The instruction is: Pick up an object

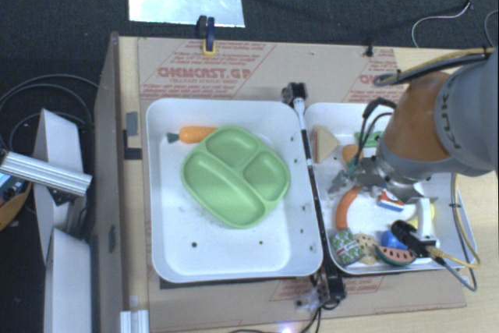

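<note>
Reaching in from the right, I hung over the right bin (343,109) with my gripper (348,179) low above its left half, close to the wall shared with the left bin (203,242). Whether my jaws were released or clenched I could not tell, and nothing showed between them. A curved orange piece (345,208) lay just on the near side of my gripper, too close for me to say if we touched. A pale wedge (324,143) sat beyond it toward the far left corner, with a small orange thing (352,152) to its right. At the near edge lay a patterned round piece (348,246) and, to its right, a watermelon slice (392,255). In the left bin a green divided plate (235,177) took the middle, a carrot (195,135) at its far left rim
</note>
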### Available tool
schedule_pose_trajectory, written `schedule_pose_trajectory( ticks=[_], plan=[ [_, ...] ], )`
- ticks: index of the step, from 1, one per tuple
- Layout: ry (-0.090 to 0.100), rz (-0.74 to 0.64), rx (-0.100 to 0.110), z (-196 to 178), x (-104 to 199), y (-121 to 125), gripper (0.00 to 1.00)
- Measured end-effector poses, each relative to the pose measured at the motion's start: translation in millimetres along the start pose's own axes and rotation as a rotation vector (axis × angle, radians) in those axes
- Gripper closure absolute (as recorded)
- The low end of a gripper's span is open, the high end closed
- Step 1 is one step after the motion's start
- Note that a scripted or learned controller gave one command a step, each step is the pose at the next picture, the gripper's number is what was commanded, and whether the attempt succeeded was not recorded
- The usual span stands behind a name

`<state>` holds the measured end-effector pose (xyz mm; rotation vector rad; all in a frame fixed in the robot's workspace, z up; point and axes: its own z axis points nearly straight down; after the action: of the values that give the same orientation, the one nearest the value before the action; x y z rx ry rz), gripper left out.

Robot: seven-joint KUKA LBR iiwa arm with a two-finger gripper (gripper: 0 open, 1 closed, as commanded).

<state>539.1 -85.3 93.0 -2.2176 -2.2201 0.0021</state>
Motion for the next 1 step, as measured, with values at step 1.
schedule_pose_trajectory(
  ticks=[1],
  plan=[
    [-0.002,0.000,-0.007,-11.8,-1.4,3.1,1.00]
  ],
)
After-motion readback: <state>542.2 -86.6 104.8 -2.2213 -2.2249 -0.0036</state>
